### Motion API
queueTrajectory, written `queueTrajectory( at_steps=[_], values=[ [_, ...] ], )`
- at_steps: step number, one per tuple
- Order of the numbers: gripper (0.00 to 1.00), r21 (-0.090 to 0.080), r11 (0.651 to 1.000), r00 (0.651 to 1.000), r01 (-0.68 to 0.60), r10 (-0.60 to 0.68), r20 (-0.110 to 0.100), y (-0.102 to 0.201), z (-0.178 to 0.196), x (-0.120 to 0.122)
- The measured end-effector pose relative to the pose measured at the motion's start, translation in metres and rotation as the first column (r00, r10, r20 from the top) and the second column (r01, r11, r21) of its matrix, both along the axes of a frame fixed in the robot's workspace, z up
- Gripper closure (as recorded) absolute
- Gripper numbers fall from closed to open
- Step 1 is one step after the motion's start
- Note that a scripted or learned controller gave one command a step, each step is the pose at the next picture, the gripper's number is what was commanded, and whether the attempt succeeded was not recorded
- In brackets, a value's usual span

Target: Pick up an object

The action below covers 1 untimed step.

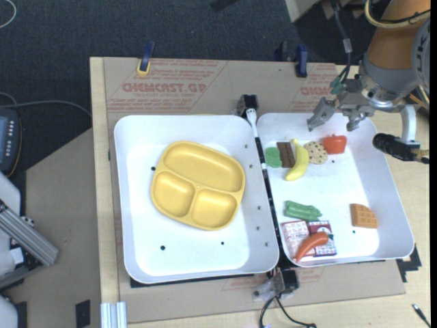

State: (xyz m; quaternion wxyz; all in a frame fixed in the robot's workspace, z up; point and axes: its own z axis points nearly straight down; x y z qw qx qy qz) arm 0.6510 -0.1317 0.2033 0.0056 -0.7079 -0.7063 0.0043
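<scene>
My gripper [336, 120] hangs over the far edge of the right bin [389, 183], open, with nothing between its fingers. Just below it lie a red tomato-like piece [334, 143] and a round speckled cookie [315, 153]. Further left are a yellow banana [298, 166], a brown chocolate bar [286, 154] and a green round piece [273, 157]. Nearer the front of that bin sit a green pod [302, 210], an orange waffle square [363, 216], a red chili pepper [311, 244] and a printed packet [300, 231] under the pepper.
The left bin [136, 149] holds a yellow divided plate [198, 184]. A black divider [261, 169] runs between the bins. Cardboard [205, 80] lies behind the bins, held by clamps [145, 61].
</scene>
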Motion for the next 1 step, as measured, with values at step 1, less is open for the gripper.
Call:
queueTrajectory(
  at_steps=[1],
  values=[
    [0.0,-0.002,1.0,1.0,-0.002,0.002,0.014,0.0001,0.0083,0.003]
  ],
)
